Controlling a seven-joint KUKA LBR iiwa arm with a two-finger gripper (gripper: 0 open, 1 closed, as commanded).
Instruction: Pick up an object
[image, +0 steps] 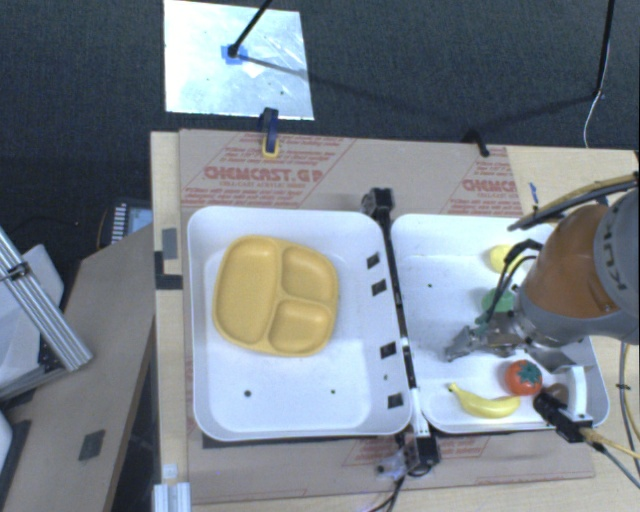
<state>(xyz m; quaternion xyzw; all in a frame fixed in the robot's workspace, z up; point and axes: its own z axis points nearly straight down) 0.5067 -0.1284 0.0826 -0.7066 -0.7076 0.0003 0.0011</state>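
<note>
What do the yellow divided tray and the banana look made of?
Yellow divided tray: likely molded plastic, matte, with smooth rounded compartment ridges and even color. Banana: probably a plastic toy, judging by its uniform bright yellow and smooth skin; too small to be sure.

A grey KUKA arm (610, 270) wears a broad orange band (565, 265); black and yellow cables (565, 203) loop above its metallic grey gripper (470, 342).

Yellow divided plate (276, 295) in left bin (210, 400) — tool (470, 342) low in right bin (430, 290), beside banana (485, 403) and tomato (522, 377).
</note>
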